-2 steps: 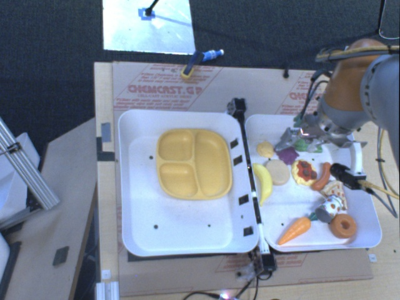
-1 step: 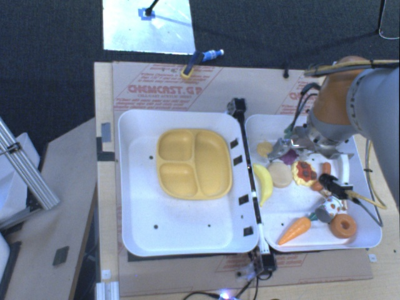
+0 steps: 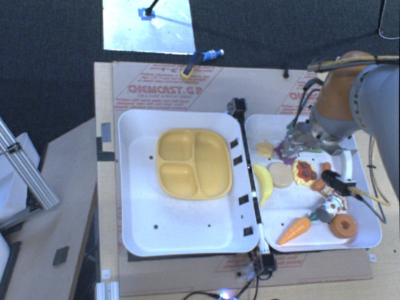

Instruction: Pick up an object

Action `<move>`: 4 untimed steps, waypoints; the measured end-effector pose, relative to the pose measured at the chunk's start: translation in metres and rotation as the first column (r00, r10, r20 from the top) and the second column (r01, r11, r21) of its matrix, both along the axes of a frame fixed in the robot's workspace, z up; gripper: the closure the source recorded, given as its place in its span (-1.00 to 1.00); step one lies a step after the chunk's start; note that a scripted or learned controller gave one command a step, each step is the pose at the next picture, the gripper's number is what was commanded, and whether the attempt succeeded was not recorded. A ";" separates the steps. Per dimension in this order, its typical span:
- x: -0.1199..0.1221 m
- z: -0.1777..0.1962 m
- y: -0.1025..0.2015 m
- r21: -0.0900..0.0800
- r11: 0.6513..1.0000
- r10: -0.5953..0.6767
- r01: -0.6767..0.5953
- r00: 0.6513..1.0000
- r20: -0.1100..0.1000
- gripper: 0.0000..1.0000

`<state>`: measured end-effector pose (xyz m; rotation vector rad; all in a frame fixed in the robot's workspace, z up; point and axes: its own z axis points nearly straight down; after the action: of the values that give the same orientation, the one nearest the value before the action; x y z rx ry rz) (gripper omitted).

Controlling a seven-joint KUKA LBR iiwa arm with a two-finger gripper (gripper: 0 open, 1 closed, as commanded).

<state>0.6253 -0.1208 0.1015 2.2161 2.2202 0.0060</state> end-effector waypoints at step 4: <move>-0.012 0.132 0.079 0.002 1.000 0.006 -0.006 1.000 -0.003 1.00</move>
<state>0.6135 -0.0422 0.2339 2.2119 2.2286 0.0048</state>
